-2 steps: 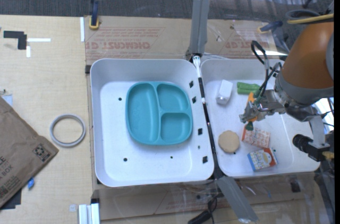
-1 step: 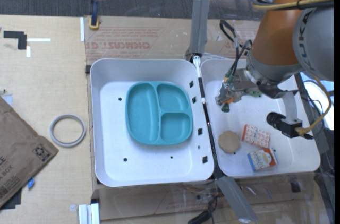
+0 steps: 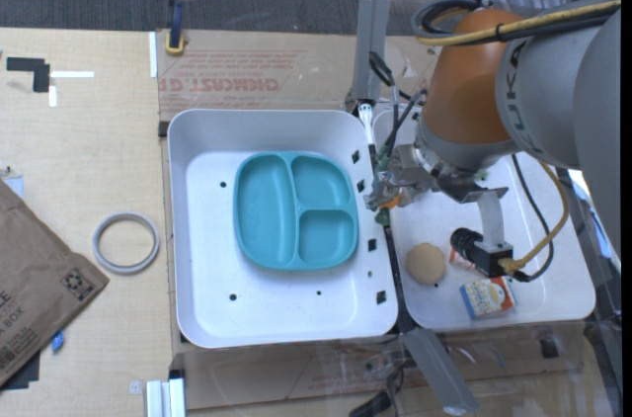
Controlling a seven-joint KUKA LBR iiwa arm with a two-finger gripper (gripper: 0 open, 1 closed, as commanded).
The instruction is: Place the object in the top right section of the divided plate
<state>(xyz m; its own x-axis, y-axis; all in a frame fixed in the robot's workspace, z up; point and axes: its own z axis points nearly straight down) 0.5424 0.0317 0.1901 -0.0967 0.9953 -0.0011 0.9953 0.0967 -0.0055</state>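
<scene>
"Tan ball (image 3: 427, 263), is that the object you mean to carry?"

"That's my reading, though a small carton (image 3: 487, 296) lies just beside it, nearer the front, and the task doesn't say which. Both lie in the right bin (image 3: 563, 291). The ball is close to the wall this bin shares with the left bin (image 3: 197, 237)."

"How do you expect it to handle?"

"Light, I'd judge. It's round with a dull, matte skin, so not slippery, but ready to roll away if I nudge it off-centre. Whether it is hard or squashy I can't tell from here. I'd come straight down and close across its widest middle, gently, in case it gives."

"And your pincer?"

"My pincer (image 3: 385, 195) hangs over the ridge where the two bins meet. It's near the right edge of the teal plate (image 3: 265, 208) and apart from the ball, which lies farther toward the front. Whether it is apart or together I cannot tell. The tip is a clutter of dark parts with a speck of orange and green, and I can't say whether that is something held or a piece of me. I won't claim it holds anything."

"Where does the ball go?"

"Into the top right section (image 3: 321, 180), the upper of the two smaller compartments on the plate's right side. It's bare, and its raised rim should keep a round thing from rolling out, provided I let go low."
</scene>
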